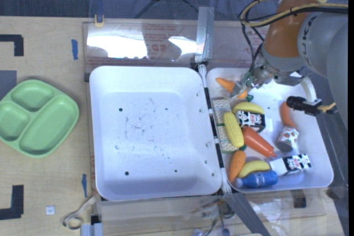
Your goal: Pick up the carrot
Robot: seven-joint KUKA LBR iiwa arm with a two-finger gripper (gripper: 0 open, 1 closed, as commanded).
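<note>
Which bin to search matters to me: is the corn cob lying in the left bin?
No, the corn cob lies in the right bin, near its left wall among the other toy foods.

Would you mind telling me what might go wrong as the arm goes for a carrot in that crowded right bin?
1. Several orange pieces lie in the right bin: near the gripper a small carrot, lower down a bigger carrot and another. The wrong one may be taken.
2. The corn cob and banana crowd close, so they may be nudged or grabbed.
</note>
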